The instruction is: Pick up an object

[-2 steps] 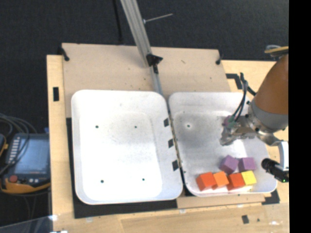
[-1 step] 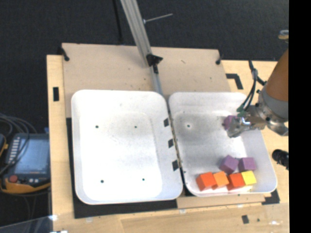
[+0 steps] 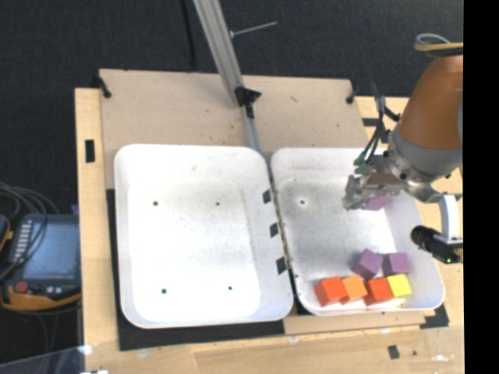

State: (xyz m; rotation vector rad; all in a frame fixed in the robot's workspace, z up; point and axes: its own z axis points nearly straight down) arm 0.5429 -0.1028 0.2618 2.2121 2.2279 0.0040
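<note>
Camera view, from above and at a slant: my arm point(image 3: 433, 107), grey with an orange band, reaches in over the right-hand white bin point(image 3: 312, 174). My pincer point(image 3: 365, 195) hangs low over the middle of that bin's floor. A small purple block point(image 3: 376, 202) sits right at its tip, partly hidden beneath it. I cannot tell whether my pincer is open, closed, or gripping the block, because the wrist covers that spot.

Nearer the camera than my pincer, along the bin's front wall, lies a cluster of blocks: an orange-red block point(image 3: 331, 290), a lighter orange block point(image 3: 355, 287), another orange-red block point(image 3: 380, 289) and a yellow block point(image 3: 399, 285) in a rough row, with two purple blocks point(image 3: 382, 263) just behind them. They look gathered there because the bin's floor seems to slope toward that wall.

Beyond my pincer's far side, across the divider, is the left-hand white bin point(image 3: 129, 209).

My judgement: the lone purple block is the easiest target, standing apart from its neighbours, which would explain why my pincer is poised over it.
</note>
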